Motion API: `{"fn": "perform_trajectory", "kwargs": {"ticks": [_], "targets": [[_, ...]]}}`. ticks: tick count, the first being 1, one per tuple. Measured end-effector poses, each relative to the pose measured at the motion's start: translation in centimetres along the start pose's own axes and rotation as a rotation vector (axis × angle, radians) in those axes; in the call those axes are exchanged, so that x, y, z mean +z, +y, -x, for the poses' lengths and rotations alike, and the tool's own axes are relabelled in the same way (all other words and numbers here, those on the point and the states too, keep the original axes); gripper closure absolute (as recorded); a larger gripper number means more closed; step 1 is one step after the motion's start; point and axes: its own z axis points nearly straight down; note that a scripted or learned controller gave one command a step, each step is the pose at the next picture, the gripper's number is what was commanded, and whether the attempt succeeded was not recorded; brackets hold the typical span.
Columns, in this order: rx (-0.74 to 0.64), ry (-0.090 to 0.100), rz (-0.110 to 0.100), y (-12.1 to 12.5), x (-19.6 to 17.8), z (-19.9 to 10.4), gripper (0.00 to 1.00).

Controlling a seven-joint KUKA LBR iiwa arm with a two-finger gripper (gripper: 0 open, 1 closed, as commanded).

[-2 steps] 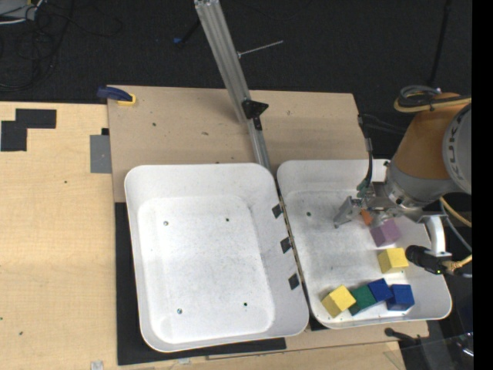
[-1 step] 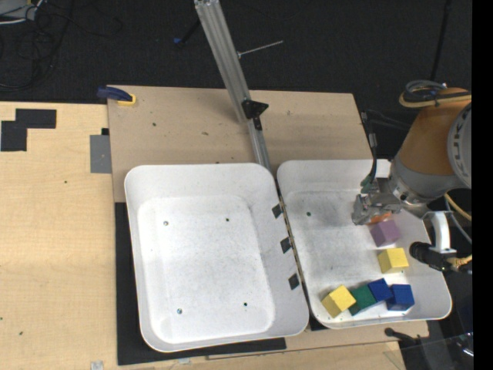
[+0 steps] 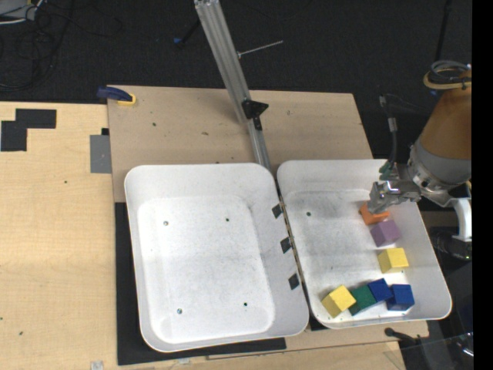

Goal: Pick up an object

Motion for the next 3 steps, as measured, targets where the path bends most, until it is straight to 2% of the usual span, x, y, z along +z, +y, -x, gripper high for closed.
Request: {"fn": "perform_trajectory", "kwargs": {"ticks": [1, 3], "targets": [[-0.002, 0.000, 0.000, 0.1, -3.4, 0.1, 1.00], [-0.008, 0.003, -0.004, 3.1, -1.9, -10.7, 1.00]]}}
